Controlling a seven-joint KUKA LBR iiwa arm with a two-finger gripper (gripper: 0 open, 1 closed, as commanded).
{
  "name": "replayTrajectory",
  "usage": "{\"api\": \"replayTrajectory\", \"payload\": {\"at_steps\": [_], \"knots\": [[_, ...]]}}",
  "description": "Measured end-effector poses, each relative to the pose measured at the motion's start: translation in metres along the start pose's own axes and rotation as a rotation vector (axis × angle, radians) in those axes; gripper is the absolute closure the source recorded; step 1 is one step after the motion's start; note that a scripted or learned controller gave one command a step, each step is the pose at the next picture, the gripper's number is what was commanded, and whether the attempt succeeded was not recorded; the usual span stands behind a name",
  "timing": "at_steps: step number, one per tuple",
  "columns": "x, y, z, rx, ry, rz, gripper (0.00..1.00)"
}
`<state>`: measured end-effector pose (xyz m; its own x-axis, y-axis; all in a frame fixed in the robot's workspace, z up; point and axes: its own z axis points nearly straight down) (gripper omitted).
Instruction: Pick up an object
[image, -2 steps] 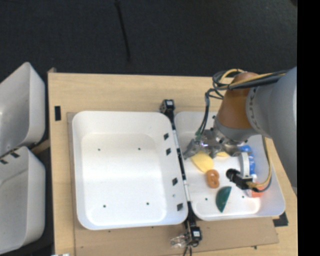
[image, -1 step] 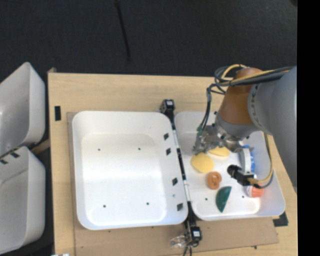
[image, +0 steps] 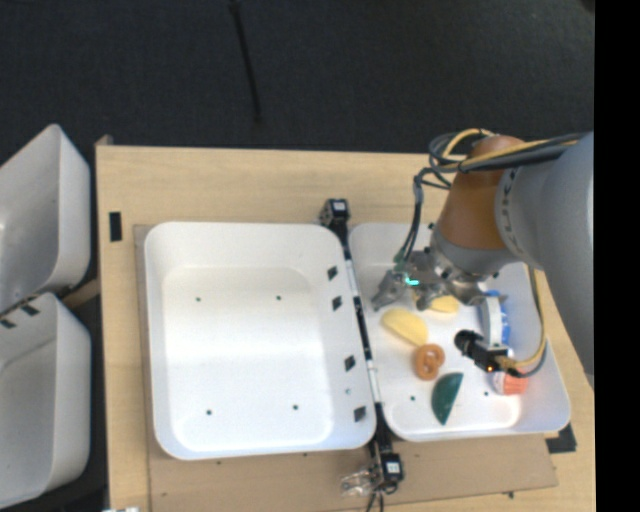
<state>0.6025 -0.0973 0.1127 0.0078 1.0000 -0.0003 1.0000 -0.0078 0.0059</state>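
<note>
Dark floor behind, pale wooden surface (image: 250, 180) in front, carrying two shallow white bins side by side. Left white bin (image: 250, 440) bare inside; right white bin (image: 545, 410) holding the clutter. Taking the pale yellow oblong soft-looking object (image: 405, 325) as landmark: grey end effector (image: 418, 288) poised just above it, on the far side, fingers spread apart and gripping nothing. Small orange ring-shaped piece (image: 430, 361) just nearer the camera than the yellow object; dark green leaf-shaped piece (image: 446, 396) nearer still; blue-and-white item (image: 494, 322) to its right, partly under cabling. Yellow object likely light, smooth, perhaps slightly yielding and prone to rolling; best taken across the short width at mid-length, with a straight descent and moderate squeeze to avoid squirting it out sideways.
</note>
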Motion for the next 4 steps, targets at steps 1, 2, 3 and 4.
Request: {"api": "replayTrajectory", "payload": {"at_steps": [1,2,3,4], "knots": [[-0.006,-0.055,0.013,0.01,0.0,-0.005,0.0],[-0.049,-0.037,0.011,0.004,-0.003,-0.005,0.0],[-0.015,-0.004,0.011,0.003,0.0,-0.013,0.0],[-0.054,-0.058,0.012,0.009,-0.002,-0.003,0.0]]}}
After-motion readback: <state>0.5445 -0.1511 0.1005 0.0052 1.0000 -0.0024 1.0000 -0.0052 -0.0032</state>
